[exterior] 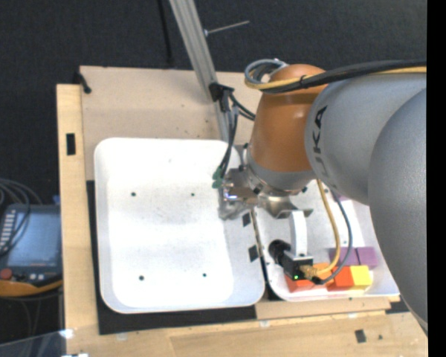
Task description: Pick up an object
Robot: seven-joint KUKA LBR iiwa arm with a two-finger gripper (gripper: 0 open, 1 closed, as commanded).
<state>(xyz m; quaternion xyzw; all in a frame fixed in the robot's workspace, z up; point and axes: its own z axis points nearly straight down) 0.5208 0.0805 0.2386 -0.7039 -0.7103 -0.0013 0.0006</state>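
End effector (262,199) hangs over the right bin's (334,294) left side; whether it is open or closed I cannot tell. A yellow block (359,276), beside an orange block (342,280), lies in the bin's near right corner. It is probably light and stiff, so grip its flat opposite sides.

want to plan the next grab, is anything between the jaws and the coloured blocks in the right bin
Nothing visible does. The orange block, yellow block and purple block lie in the near corner of the right bin, and no other object shows between them and the jaws, though the arm hides much of that bin.
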